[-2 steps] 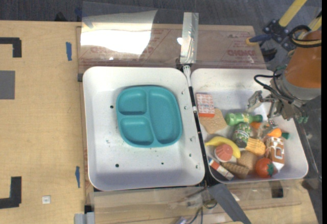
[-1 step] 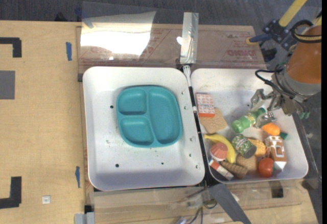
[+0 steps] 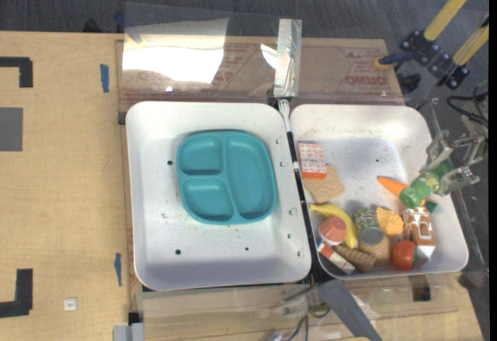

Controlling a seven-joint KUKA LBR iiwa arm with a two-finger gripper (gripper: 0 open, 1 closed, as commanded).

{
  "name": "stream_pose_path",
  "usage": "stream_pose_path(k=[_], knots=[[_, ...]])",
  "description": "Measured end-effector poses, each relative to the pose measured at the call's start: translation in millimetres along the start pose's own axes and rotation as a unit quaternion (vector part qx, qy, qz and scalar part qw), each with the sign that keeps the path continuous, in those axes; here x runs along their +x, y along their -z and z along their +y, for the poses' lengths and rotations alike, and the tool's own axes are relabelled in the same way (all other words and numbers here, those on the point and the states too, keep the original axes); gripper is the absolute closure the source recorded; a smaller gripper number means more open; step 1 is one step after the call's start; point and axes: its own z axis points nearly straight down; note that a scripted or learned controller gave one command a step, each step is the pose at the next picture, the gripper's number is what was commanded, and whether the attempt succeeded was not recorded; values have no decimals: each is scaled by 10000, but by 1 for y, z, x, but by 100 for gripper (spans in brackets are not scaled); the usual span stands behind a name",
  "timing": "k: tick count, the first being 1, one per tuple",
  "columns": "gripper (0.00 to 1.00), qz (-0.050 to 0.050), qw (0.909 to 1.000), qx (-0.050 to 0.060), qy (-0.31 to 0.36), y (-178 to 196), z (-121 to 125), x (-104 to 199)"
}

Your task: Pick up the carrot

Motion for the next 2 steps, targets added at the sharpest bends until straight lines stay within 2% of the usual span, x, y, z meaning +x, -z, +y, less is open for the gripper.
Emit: stream_pose_path(k=[1,2], knots=[[100,8,9981,-30,618,-128,72,-51],[100,38,9948,-49,1019,-122,65,-6]])
